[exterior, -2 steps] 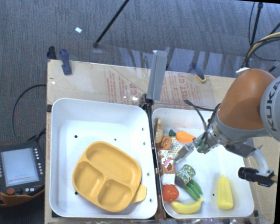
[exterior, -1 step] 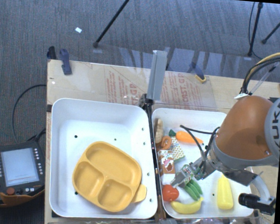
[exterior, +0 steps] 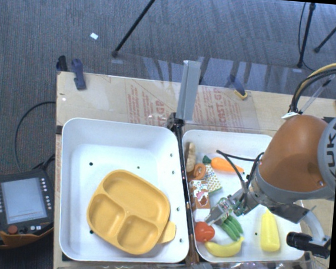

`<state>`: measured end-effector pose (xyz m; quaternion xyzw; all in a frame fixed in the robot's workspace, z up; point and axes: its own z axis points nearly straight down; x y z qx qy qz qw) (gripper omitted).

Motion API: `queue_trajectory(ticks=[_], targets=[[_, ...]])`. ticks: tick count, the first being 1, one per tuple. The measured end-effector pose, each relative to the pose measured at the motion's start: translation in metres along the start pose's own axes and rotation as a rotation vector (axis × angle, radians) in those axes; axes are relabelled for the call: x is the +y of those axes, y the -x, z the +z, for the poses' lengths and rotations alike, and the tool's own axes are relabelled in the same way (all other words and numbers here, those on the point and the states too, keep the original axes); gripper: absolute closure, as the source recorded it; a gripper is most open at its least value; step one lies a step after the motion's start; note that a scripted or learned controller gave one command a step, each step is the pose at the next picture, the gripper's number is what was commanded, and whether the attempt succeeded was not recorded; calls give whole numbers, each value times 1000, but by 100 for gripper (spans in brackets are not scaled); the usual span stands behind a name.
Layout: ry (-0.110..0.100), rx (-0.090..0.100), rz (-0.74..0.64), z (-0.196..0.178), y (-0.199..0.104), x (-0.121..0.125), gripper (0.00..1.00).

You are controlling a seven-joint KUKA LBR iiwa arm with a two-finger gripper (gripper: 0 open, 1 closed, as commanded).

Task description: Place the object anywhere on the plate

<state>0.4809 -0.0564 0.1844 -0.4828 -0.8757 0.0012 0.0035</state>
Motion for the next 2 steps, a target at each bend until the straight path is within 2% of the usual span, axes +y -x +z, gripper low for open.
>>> queue_trajectory(ticks=[2], targets=[[0, 0, 0, 0, 0, 0, 0]])
